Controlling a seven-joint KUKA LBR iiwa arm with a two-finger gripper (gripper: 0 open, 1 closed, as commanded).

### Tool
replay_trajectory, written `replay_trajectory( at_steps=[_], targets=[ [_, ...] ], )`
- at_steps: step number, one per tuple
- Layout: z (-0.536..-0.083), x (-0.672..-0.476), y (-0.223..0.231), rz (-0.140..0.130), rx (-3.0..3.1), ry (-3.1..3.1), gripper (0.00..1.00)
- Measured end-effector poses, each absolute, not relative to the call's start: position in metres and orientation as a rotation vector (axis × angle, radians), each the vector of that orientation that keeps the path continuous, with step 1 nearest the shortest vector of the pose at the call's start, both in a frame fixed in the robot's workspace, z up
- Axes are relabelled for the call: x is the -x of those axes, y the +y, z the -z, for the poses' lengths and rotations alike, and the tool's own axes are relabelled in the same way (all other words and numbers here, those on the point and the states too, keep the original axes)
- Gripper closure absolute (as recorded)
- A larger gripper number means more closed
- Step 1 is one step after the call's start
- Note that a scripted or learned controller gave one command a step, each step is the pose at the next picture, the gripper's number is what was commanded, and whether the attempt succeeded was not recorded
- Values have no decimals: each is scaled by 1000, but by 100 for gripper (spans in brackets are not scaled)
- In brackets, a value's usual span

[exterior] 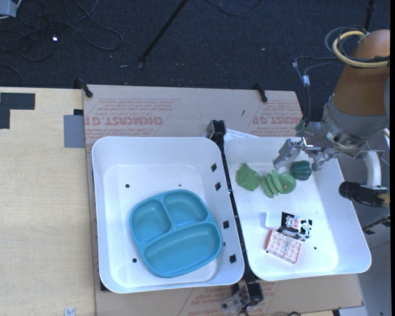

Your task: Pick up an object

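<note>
Fingers (297,155) spread open just above the dark green toy (301,170), not gripping

The grey arm (355,104) reaches in from the right, tool (301,158) lowered, fingers spread.

Red print on the cardboard sheet

The cardboard sheet (184,110) under the two bins is showing red block lettering above the left bin, lying upside down and mirrored, so it is not reading cleanly; it seems to be one word and a number. More red marks are showing at the sheet's upper right and bottom edge, too cut off to read. The small cards in the right bin are too blurred.
</note>
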State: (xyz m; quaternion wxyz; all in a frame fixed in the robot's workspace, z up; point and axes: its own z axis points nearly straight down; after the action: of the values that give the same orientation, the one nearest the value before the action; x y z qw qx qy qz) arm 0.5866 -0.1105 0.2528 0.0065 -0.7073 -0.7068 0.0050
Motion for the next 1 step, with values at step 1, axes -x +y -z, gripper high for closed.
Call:
replay_trajectory(
  at_steps=[1],
  targets=[
    [-259, -588, -111, -6, 2216, -2219, 0]
  ],
)
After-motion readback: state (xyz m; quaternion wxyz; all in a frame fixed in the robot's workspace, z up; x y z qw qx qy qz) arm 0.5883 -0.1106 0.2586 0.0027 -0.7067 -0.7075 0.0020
